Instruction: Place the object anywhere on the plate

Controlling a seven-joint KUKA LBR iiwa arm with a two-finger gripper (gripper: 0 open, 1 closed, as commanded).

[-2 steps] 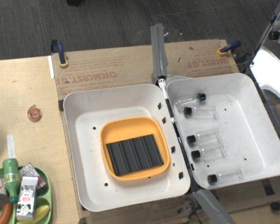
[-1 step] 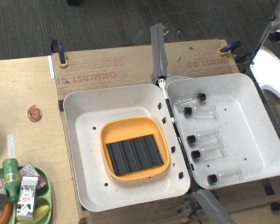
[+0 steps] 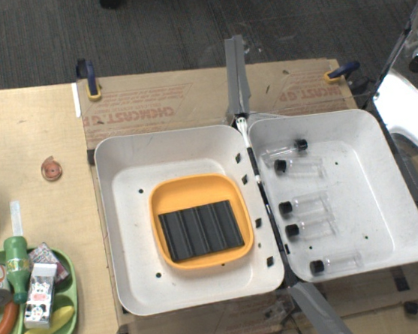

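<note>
A dark ribbed object [image 3: 202, 230] is being carried flat on the orange plate [image 3: 169, 197], which is being held in the left white bin [image 3: 125, 225]. Clear capped vials [image 3: 305, 207] are being kept in the right bin [image 3: 377, 179]. The pincer's state cannot be told.

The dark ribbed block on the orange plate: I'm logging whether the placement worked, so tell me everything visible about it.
The dark ribbed block is a charcoal, matte rectangle with four lengthwise ridges, possibly rubber or plastic. It lies flat, turned slightly askew, wholly within the orange plate, nearer its front edge. The plate sits in the left white bin. Nothing else touches the block.
</note>
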